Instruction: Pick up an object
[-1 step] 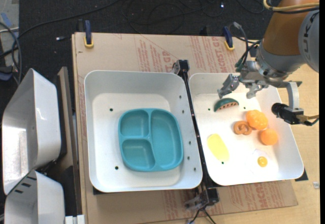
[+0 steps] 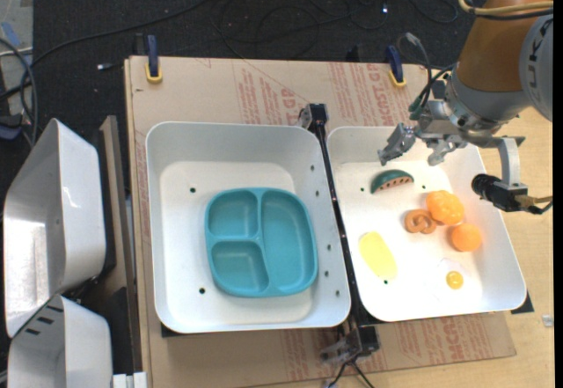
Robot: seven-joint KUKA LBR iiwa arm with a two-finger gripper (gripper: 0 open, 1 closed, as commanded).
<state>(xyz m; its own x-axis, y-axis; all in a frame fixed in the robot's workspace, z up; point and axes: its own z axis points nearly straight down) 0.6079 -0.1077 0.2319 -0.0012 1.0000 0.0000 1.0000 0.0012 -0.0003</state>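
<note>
The right bin (image 2: 501,289) holds several small toys. A green and red watermelon slice (image 2: 391,179) lies near its back left. Toward the right are an orange fruit (image 2: 445,206), a smaller orange ball (image 2: 465,238) and a brown ring-shaped piece (image 2: 419,222). A pale yellow oblong (image 2: 377,254) and a small yellow disc (image 2: 454,280) lie toward the front. My gripper (image 2: 415,150) hangs over the bin's back edge, just above and behind the watermelon slice. It is open, its fingers spread with nothing between them.
In the left bin (image 2: 167,201) lies a teal divided plate (image 2: 261,241). A black divider bar (image 2: 332,201) runs between the bins. Spare white bins (image 2: 48,219) are stacked at the left. The arm's black side fitting (image 2: 497,188) overhangs the right bin's right side.
</note>
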